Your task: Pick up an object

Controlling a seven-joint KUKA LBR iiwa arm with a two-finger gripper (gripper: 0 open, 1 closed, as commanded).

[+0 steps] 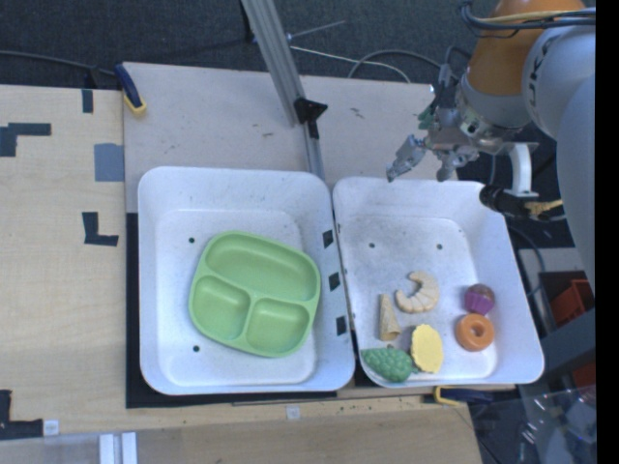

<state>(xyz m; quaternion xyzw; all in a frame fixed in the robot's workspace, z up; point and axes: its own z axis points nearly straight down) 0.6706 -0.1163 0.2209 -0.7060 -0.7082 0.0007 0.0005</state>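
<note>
- Pale wood tabletop [58,288] fills the scene, with grey tape marks at nine o'clock, dark carpet along the top edge, and loose cables trailing across it at twelve o'clock.
- Two shallow white bins sit side by side at the centre. The left bin [160,196] holds a light green divided plate [254,294] with three compartments.
- The right bin [503,259] holds the toy food, all clustered at its five o'clock corner: a curled beige pastry [420,293], a tan cone-like piece [388,317], a yellow piece [427,348], a green leafy piece [389,363], a purple piece [479,299] and an orange ring [475,332].
- A slanted metal post [276,46] rises from the tabletop at twelve o'clock, and a blue-and-yellow clamp [131,90] grips the board at ten o'clock.
- The grey arm with its orange band [522,27] reaches in at two o'clock. Its gripper [426,158] hangs over the far rim of the right bin, well apart from the food.
- The jaws look spread apart with nothing between them.
- Judged from this, the pick is not yet begun: every item lies in the bin, and approach, descent, grasp and lift all remain.
</note>
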